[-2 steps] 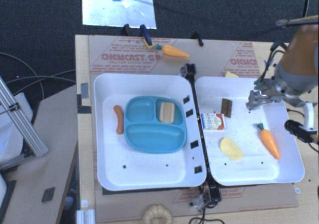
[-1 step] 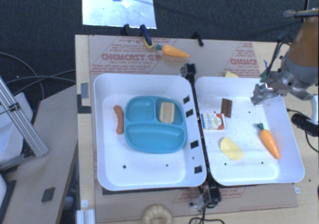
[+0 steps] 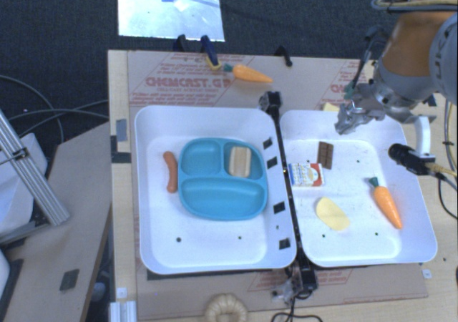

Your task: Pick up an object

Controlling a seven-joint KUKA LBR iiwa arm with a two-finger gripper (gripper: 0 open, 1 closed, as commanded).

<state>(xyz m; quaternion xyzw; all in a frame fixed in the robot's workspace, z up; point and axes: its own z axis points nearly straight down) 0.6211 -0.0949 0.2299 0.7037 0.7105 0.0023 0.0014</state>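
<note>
Here the gripper (image 3: 346, 124) is hovering over the right bin's (image 3: 411, 245) far edge; its opening cannot be told. Nearest it, the chocolate bar (image 3: 325, 154) is lying flat in that bin, far-left of centre, just beyond the small carton (image 3: 306, 174). It is probably light, rigid and smooth; gripping across its narrow width looks safest.

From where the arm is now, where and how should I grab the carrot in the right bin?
Take the carrot across its thick upper part, just below the green top, coming straight down from above. It lies flat on the floor of the right bin, tapering toward the near right corner, so the wide end probably gives the fingers more to hold. Set them across its long axis. The gripper is at the bin's far edge.
</note>
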